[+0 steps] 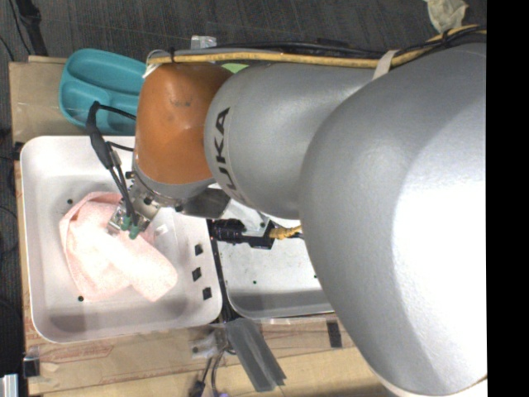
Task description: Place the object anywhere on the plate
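Reaching down into the left bin (37, 222), with the gripper (126, 222) at the upper part of a pink cloth (107, 255). Touching the cloth, or hanging just above it; cannot tell which from this slanted view. Cannot tell either if the pincer is spread or pressed together, as the tip is small and half hidden under the orange band (173, 131) of the arm (372, 180). No cloth seen lifted between the tips, so no grasp can be claimed.

Lying crumpled on the floor of the left bin, toward its left side and centre: this is where the cloth, taken as the task's object, rests now. No plate made out; most of the right bin (273, 296) sits under the big grey arm. Judging from this, standing near the start: pick not yet confirmed, carry and placing all left to do.

Behind the left bin, a teal thing (95, 85) on the bench.
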